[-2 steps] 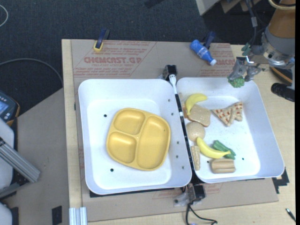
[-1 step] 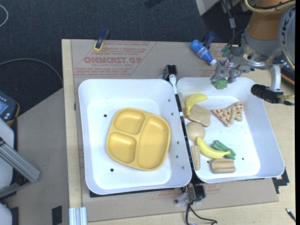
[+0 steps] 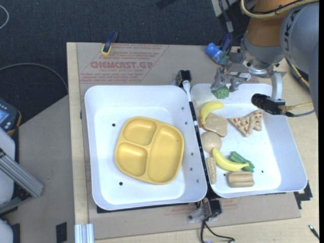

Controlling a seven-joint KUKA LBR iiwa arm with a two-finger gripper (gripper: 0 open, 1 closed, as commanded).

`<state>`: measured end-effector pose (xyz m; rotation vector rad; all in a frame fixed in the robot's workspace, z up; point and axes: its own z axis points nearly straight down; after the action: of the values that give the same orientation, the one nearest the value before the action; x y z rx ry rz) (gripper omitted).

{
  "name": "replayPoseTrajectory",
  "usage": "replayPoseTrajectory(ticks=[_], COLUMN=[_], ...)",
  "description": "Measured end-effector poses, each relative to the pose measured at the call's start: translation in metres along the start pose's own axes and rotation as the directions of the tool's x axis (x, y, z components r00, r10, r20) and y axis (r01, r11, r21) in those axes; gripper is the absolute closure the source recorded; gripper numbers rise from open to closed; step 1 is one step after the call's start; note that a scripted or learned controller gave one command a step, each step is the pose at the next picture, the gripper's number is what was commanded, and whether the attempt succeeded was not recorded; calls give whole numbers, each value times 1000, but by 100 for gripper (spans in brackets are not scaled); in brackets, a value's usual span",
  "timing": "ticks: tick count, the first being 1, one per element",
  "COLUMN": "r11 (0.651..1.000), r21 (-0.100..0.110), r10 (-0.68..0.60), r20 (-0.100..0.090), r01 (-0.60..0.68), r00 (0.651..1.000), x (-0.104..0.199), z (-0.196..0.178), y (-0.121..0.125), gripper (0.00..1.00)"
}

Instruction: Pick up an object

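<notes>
Broccoli [image 3: 220, 91], a small green floret, sits right under the gripper [image 3: 226, 83] at the far edge of the right bin [image 3: 288, 151], and it appears to be caught between the fingers, which are drawn in narrow around it. It seems to hang at or just above the bin's rim rather than resting on the floor, though the slant of the view makes that hard to settle.

Judging from this, the step in hand is the lift. To do it well the arm should rise straight up, slowly, with no sideways swing, since the piece is small, knobbly and gripped on a thin stalk, so it could twist out. Squeeze should stay steady, not harder.

The floret is dark green with a paler stem, toy-like and light. Nearest to it in the bin lies a yellow banana [image 3: 209, 108], then a bread slice [image 3: 215, 124]; both lie clear of the lift path.
</notes>
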<state>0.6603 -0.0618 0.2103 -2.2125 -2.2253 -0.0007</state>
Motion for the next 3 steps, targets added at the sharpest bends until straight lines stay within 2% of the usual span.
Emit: replayPoseTrajectory(ticks=[1, 2, 3], r11=[1000, 1000, 1000], r21=[-1, -4, -5], r10=[-1, 0, 6], r20=[-1, 1, 3], r01=[1, 0, -6], r00=[1000, 1000, 1000], x=[59, 107, 99], z=[-8, -8, -7], y=[-6, -1, 3], gripper=[100, 100, 100])
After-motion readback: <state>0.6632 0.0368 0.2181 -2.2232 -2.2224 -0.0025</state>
